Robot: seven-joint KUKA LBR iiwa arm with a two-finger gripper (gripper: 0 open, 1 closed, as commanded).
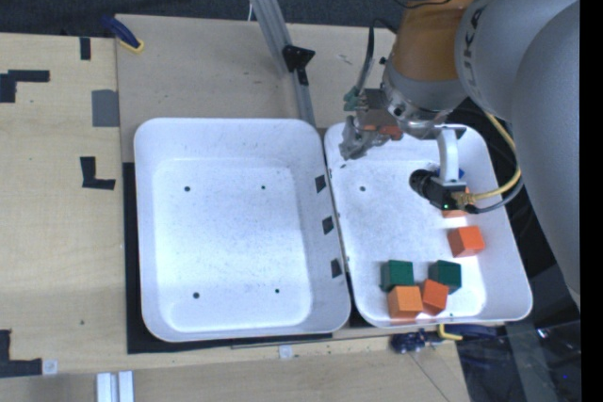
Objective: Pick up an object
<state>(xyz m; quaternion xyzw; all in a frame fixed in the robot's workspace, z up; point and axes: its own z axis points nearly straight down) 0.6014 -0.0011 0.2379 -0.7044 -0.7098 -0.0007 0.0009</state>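
Several small blocks lie in the right bin (391, 207). An orange block (465, 241) sits near its right wall. At the front of the bin lies a cluster: a dark green block (398, 273), a second green block (445, 274), and two orange blocks (406, 300) (434, 295) touching each other. My gripper (362, 136) hangs over the bin's back left corner, well away from all the blocks. I see nothing held in it.
The left bin (226, 231) stands beside the right one, their rims touching. A slanted metal bar (268, 9) crosses the bench behind the bins. The grey arm with its orange band (443, 24) covers the back right. Black cabling (433, 184) hangs over the right bin.
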